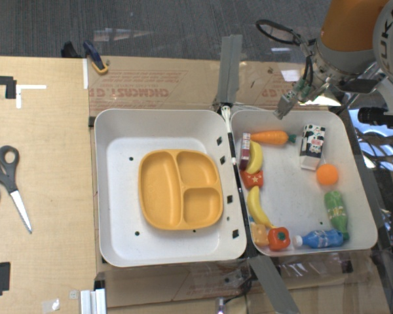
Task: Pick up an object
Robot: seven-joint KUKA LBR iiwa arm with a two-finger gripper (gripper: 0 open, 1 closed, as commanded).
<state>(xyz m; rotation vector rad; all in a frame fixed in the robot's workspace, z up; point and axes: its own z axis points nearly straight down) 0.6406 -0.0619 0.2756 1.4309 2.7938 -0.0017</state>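
Objects for picking are gathered in the right bin (354, 136): a carrot (270, 137) at 11 o'clock, a milk carton (312, 144) at 1 o'clock, an orange ball (327, 174) at 3 o'clock, a blue bottle (322, 239) at 5 o'clock and two bananas (257, 205) along the 9 o'clock wall. The gripper (293, 100) is seen over the bin's 12 o'clock rim, apart from every object; whether it is open or closed cannot be told. A yellow divided plate (181, 189) is seated in the left bin (111, 175).
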